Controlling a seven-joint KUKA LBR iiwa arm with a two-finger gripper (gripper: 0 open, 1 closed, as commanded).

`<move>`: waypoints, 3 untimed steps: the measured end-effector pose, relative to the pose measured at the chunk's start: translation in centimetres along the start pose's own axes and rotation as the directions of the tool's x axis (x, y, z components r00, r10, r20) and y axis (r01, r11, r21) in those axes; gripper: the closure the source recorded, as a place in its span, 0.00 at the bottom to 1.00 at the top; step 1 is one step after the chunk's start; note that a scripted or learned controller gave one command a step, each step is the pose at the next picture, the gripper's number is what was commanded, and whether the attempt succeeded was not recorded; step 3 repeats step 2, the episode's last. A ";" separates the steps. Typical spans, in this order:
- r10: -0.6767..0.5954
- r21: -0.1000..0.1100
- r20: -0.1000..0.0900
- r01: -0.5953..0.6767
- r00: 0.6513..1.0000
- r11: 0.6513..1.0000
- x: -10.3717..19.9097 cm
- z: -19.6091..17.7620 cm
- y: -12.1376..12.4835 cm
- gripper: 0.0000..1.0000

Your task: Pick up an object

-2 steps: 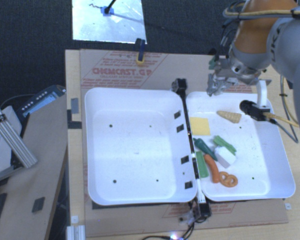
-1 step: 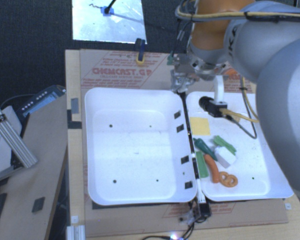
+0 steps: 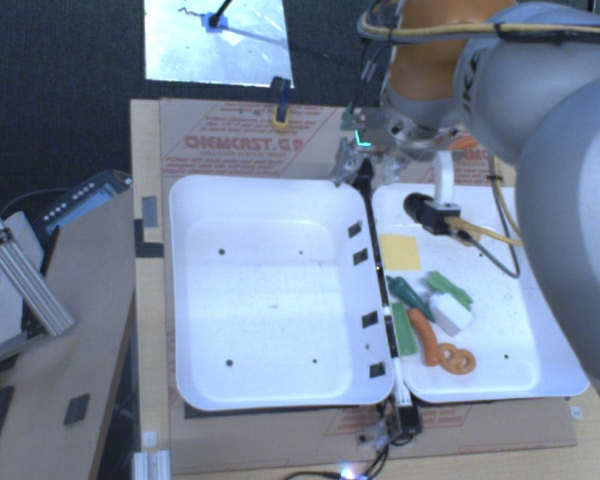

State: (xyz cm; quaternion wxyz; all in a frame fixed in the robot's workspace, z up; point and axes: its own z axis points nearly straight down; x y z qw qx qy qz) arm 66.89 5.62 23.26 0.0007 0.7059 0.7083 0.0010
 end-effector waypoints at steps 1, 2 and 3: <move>0.009 0.001 0.002 -0.009 1.000 1.000 -10.8 3.3 -0.1 0.00; -0.002 -0.001 0.000 0.002 1.000 1.000 -8.7 1.9 0.0 0.00; -0.002 -0.001 0.000 0.002 1.000 1.000 -8.7 1.9 0.0 0.00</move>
